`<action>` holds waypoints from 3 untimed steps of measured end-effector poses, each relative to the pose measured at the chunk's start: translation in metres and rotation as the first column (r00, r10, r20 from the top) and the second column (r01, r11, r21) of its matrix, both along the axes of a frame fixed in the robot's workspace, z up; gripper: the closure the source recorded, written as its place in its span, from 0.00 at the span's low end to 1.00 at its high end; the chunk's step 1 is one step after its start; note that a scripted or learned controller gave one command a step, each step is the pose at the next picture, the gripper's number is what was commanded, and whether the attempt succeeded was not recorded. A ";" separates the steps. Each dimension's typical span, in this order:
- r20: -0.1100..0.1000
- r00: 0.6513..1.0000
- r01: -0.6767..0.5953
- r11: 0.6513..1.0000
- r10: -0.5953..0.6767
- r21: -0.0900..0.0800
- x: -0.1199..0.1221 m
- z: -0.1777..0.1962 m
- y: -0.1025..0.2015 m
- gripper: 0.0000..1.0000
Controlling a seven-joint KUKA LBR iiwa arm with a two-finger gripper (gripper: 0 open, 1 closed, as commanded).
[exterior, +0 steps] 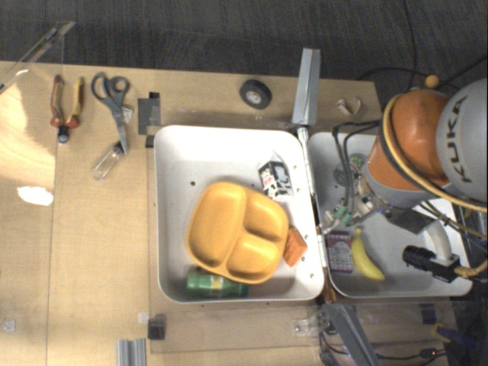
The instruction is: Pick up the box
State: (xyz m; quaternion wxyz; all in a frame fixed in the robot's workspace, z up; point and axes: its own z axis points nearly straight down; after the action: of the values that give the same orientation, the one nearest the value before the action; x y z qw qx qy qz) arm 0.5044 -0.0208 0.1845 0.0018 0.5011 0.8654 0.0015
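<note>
Over the right bin (396,284) the gripper (345,218) sat under the arm, open or closed I couldn't tell, and the small black-and-white box (274,178) lay far-right in the left bin (171,204), just beside the yellow divided plate (236,231), so a clean grasp likely needed a descent clear of that plate's rim.

We see arm (450,147): bulky rounded grey shell, dark "KUKA" lettering on housing. Orange band (408,139), glossy and domed, above wrist. Yellowish cable (412,175) loops round band's edge, runs off right. Thin dark cables trail below band. Wrist area: cluster of small wires, green and red bits. We cannot make out end effector detail.
</note>
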 end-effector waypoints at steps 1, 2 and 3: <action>0.002 0.961 0.278 0.961 -0.278 0.001 0.070 0.075 0.043 1.00; -0.001 0.829 0.559 0.829 -0.559 0.001 0.057 0.085 0.049 1.00; 0.002 0.977 0.213 0.977 -0.213 0.001 0.023 0.087 0.018 1.00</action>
State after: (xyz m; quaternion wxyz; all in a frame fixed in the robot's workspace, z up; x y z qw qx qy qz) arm 0.5271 -0.0028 0.2720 0.0026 0.5909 0.8068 0.0019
